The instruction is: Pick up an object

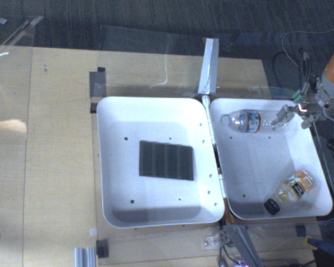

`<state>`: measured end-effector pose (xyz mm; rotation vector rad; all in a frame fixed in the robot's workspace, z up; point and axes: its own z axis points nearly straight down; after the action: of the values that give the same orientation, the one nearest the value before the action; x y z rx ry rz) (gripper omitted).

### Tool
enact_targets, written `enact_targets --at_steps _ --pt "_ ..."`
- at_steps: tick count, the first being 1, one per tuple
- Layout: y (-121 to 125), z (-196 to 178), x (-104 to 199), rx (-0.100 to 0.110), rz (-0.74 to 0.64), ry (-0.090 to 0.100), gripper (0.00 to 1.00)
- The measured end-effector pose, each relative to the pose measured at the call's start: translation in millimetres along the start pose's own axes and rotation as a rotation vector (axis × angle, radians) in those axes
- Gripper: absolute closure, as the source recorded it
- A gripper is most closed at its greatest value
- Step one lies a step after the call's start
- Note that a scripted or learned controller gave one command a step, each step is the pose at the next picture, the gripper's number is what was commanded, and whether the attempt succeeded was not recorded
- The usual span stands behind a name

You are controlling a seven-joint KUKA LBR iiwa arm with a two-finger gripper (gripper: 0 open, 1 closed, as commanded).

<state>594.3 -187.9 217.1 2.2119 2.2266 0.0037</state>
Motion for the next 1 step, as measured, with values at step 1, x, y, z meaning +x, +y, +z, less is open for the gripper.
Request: enact_targets --at_steps 1 --pt "0.0 -0.1 0.0 0.000 0.000 0.000 0.00"
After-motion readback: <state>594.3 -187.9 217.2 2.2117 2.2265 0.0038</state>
